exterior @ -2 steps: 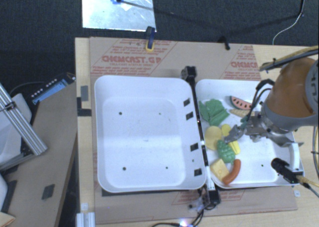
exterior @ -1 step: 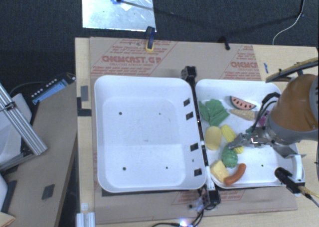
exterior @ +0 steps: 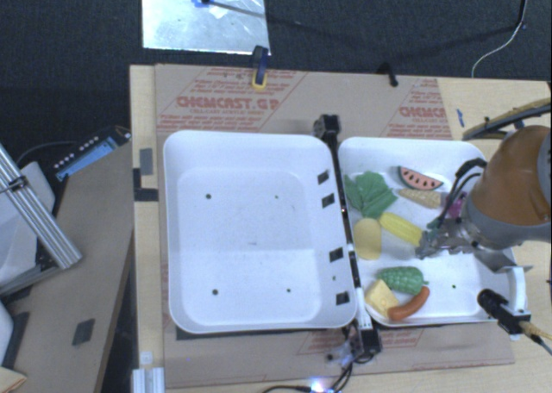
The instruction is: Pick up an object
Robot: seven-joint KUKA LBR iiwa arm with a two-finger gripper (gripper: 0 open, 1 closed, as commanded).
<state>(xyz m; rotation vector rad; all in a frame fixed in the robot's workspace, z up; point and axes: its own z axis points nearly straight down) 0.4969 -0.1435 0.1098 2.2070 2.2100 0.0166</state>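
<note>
The right bin [exterior: 457, 152] holds several toy foods. A green leafy piece [exterior: 371, 193] lies at its left, and a watermelon slice [exterior: 420, 179] lies at the back over a pale beige piece [exterior: 421, 198]. In the middle are a yellow corn cob [exterior: 400, 227] and a pale yellow fruit [exterior: 368, 239]. At the front lie a green bumpy vegetable [exterior: 402, 278], a yellow wedge [exterior: 379, 296] and an orange-red sausage [exterior: 410, 304]. My gripper [exterior: 434, 243] hangs low inside this bin, just right of the corn cob and above the green vegetable.
The left bin [exterior: 250, 232] adjoins the right one along a black clipped divider [exterior: 341, 219]. The arm's orange band [exterior: 517, 180] covers the right bin's right side. Both bins rest on a cardboard sheet [exterior: 233, 98]. An aluminium frame [exterior: 30, 219] stands at the far left.
</note>
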